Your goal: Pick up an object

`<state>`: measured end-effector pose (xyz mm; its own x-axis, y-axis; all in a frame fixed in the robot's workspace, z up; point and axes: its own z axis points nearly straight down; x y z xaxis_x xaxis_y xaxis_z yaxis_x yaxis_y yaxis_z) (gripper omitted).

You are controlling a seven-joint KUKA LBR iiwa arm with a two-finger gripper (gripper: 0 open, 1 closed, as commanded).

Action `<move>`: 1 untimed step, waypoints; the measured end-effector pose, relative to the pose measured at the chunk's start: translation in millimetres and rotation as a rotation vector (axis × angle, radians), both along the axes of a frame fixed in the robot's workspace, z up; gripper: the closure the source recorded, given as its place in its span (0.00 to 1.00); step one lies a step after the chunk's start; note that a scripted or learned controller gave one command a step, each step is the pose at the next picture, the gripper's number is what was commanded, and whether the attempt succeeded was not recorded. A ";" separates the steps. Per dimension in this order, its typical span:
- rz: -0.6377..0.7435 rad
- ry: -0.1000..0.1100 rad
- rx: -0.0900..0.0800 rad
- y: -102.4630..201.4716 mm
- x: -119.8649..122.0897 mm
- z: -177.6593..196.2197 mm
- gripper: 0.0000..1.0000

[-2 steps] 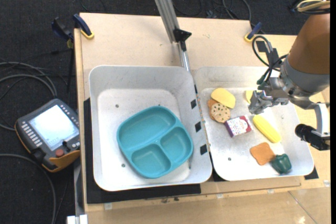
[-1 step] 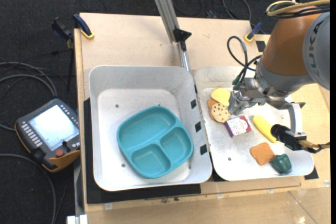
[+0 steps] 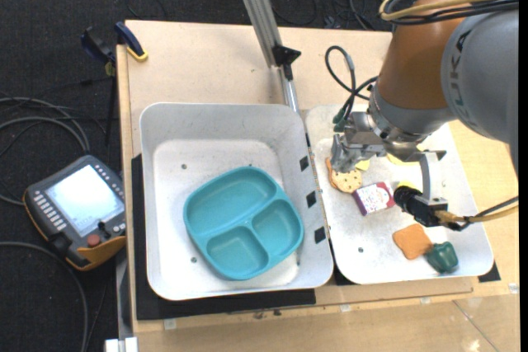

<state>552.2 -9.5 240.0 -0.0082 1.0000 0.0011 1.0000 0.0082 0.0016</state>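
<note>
My gripper [image 3: 345, 163] hangs low in the right bin [image 3: 371, 260], near its left wall, directly over a tan cookie [image 3: 345, 180] with dark chips. The fingers point down at the cookie's upper edge. A small purple and white carton [image 3: 373, 198] lies just right of the cookie. An orange wedge [image 3: 412, 240] and a green pepper [image 3: 443, 256] lie at the bin's front right. A yellow piece [image 3: 406, 161] peeks out under the wrist.
The left bin [image 3: 165, 136] holds a teal divided plate [image 3: 243, 221]. A slanted metal pole [image 3: 257, 0] rises from behind the bins' shared wall. A teach pendant [image 3: 78, 210] lies on the floor to the left.
</note>
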 end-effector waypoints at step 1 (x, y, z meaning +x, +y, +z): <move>0.000 0.001 0.001 55.4 -2.1 6.7 1.00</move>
